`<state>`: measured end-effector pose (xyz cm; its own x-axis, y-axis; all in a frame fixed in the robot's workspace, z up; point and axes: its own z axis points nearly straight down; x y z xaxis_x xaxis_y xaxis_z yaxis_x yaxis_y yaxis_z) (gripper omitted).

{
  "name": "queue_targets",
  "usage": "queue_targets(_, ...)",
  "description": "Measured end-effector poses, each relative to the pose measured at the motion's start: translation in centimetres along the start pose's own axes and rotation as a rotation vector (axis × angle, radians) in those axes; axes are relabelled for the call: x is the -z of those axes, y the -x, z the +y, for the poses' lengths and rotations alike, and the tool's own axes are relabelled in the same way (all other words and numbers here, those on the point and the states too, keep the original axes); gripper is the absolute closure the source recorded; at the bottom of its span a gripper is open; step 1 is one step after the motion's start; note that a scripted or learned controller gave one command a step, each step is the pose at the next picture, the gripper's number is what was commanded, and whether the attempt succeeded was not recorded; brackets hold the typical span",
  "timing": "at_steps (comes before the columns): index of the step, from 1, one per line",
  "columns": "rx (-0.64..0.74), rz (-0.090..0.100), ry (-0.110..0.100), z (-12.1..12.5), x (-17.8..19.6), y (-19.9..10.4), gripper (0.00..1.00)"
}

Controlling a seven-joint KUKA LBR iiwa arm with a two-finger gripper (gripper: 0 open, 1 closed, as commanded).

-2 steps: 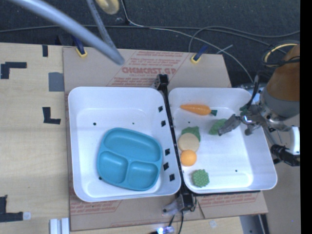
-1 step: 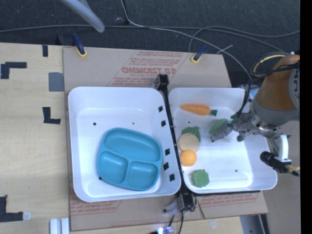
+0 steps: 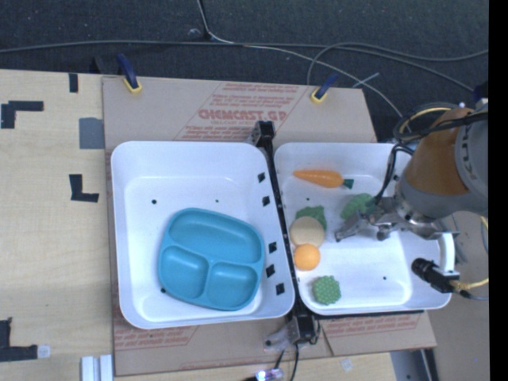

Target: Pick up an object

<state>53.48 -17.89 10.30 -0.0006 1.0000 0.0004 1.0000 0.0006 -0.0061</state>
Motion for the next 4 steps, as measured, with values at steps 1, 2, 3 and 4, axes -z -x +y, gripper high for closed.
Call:
queue_targets(1,0.001,0.0,0.003,0.1,1.2,0.0,1.0)
queue_targets(2,0.0,-0.001,0.008,-0.1,5.5,0.4,1.0)
queue_targets(3,0.0,-0.001,0.008,-0.1,10.3,0.3,1.0)
queue_targets(4,0.005,0.001,0.006,0.3,10.8,-4.7,1.0)
